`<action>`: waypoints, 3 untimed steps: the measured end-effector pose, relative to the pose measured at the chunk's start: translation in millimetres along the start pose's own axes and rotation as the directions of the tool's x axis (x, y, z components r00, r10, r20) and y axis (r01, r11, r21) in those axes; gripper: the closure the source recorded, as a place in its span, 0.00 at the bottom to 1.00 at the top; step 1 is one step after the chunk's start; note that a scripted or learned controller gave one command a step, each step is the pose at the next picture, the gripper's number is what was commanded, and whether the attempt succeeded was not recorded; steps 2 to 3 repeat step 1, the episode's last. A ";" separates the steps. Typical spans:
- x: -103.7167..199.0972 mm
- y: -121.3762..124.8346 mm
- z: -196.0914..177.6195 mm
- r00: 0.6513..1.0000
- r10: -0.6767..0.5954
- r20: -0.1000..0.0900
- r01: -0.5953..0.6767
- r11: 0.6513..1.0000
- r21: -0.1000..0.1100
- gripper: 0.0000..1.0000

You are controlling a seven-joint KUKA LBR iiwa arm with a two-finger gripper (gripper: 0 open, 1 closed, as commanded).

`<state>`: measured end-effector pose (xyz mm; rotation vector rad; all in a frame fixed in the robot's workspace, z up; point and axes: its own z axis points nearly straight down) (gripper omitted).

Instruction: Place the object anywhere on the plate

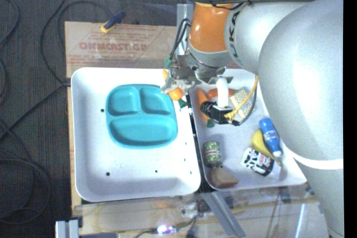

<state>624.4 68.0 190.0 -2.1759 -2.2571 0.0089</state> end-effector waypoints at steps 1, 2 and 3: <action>-0.2 0.0 0.0 1.000 0.000 0.000 0.000 1.000 0.000 0.00; -0.2 0.0 0.0 1.000 0.000 0.000 0.000 1.000 0.000 0.00; -0.2 0.0 0.0 1.000 0.000 0.000 0.000 1.000 0.000 0.00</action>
